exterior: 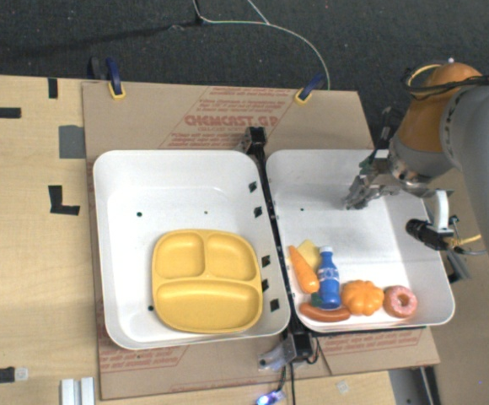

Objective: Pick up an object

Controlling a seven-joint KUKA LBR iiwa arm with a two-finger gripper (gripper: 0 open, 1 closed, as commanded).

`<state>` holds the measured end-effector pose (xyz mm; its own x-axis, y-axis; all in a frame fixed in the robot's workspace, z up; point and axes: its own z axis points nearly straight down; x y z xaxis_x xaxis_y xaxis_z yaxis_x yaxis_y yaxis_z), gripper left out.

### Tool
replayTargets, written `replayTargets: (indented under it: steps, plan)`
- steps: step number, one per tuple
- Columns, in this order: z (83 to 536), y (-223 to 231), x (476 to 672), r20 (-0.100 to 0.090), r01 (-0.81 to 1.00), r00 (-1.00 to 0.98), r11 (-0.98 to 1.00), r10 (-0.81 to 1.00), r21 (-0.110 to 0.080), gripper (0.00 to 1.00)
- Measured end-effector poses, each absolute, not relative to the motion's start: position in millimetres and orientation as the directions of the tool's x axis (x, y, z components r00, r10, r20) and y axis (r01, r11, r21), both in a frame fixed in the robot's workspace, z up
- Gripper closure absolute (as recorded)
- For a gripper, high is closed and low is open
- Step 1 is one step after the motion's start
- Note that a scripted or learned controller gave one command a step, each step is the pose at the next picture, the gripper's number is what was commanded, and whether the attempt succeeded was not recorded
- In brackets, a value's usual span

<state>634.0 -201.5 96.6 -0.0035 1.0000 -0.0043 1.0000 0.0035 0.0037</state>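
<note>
Claw [358, 197] poised over the right bin [329, 171], its finger spread impossible to tell.
Two white bins sit on the counter: the left bin [126, 192] holds one yellow divided tray [206, 279]; the right holds one carrot [303, 268], one blue bottle [328, 279], one hot dog [323, 313], one small pumpkin [362, 297] and one pink donut [400, 301], clustered at its near edge, apart from the claw.
</note>
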Motion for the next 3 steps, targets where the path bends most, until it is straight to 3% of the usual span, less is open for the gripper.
replayTargets:
  steps: [3]
  plan:
    - [232,-190,639.3,0.000,1.000,-0.002,0.002,1.000,0.003,1.00]
